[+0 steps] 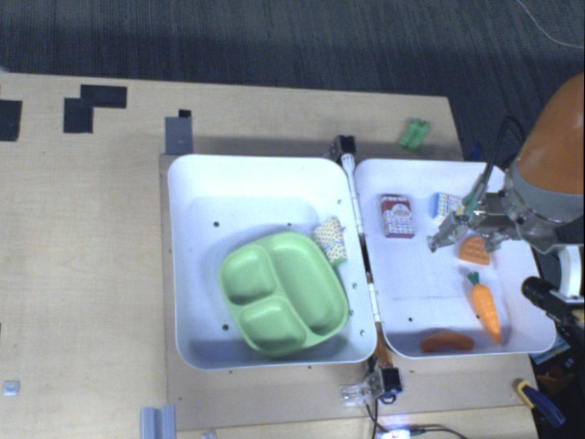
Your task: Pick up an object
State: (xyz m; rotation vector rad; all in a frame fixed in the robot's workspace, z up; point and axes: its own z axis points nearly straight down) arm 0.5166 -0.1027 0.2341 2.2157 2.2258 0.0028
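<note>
The left bin (192,245) holds a green divided plate (283,291), lying slightly turned, with a small patterned packet (331,238) wedged between the plate's upper right rim and the bin wall. In the right bin (402,323) the loose items lie spread apart, which leaves room to come down on one alone: a red box (397,216) near the top left, a blue and white packet (445,205) just beside the gripper (454,230), a brown sausage (447,342) along the bottom wall, an orange wedge (474,251) and a carrot (485,310) below it. The gripper hangs low over the bin, close to the wedge and the packet; whether its fingers are apart or together cannot be told, and nothing is seen between them. The wedge looks the likely target.
</note>
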